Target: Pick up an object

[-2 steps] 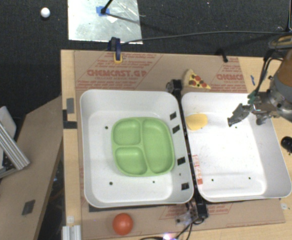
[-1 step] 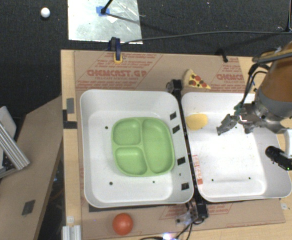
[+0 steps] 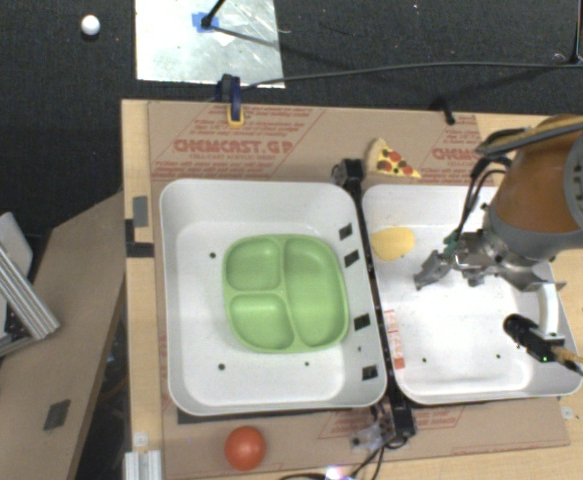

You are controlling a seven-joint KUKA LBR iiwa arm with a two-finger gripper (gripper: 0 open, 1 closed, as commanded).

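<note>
Two white bins sit side by side on the counter (image 3: 301,133), which is covered with brown printed cardboard. The left bin (image 3: 186,268) holds a green divided plate (image 3: 284,293) lying flat near its middle. The right bin (image 3: 471,353) holds a small yellow lump (image 3: 394,242) close to its upper left corner, just beside the wall shared with the left bin.

One grey arm with an orange band (image 3: 541,183) reaches in from the right, over the right bin. Its tool (image 3: 449,266) hangs over the bin's upper middle, to the right of the yellow lump and apart from it. The metal fingers (image 3: 429,271) point toward the left; whether they are spread or closed cannot be told, and nothing shows between them.

Outside the bins, a toy pizza slice (image 3: 393,160) lies on the cardboard just above the right bin, and a red ball (image 3: 244,447) rests below the left bin near the front edge. A blue and yellow clamp (image 3: 231,98) grips the back edge of the cardboard
</note>
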